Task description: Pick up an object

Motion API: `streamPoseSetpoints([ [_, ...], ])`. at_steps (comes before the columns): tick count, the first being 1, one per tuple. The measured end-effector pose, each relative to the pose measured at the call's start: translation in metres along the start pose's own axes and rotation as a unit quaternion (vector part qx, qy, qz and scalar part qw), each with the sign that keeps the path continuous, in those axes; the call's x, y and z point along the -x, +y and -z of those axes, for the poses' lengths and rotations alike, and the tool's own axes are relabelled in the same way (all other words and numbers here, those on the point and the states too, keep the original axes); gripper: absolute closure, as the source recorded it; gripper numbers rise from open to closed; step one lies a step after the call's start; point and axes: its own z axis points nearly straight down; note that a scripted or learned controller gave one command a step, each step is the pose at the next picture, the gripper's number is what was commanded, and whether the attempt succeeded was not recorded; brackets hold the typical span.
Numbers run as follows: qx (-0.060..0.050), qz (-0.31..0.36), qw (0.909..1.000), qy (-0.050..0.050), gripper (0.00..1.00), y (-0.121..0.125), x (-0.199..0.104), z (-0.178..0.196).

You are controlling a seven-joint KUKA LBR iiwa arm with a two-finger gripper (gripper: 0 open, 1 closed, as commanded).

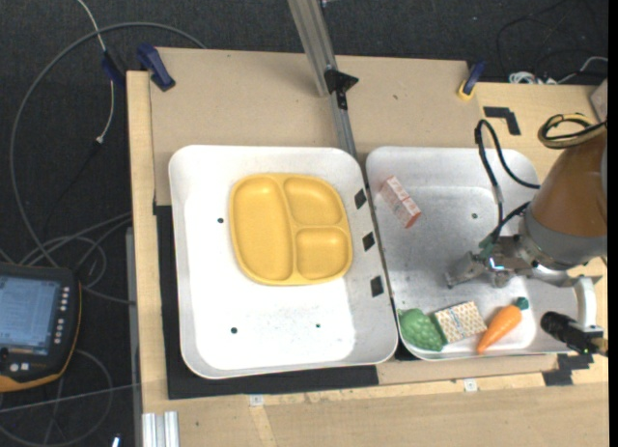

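Orange carrot [498, 327], patterned block [458, 321] and green toy [421, 329] crowd below the tool [470, 272], grip state unclear.

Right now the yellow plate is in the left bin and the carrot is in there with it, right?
Not quite. The yellow plate is in the left bin, but the camera view shows the carrot in the right bin, near its front edge.

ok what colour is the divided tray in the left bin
Yellow; the divided tray shows plainly in the camera view.
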Motion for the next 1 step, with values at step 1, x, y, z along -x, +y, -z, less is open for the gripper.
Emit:
streamPoseSetpoints([
  [1,0.004,0.0,1.0,-0.001,1.0,0.0022,0.0002,0.0141],
])
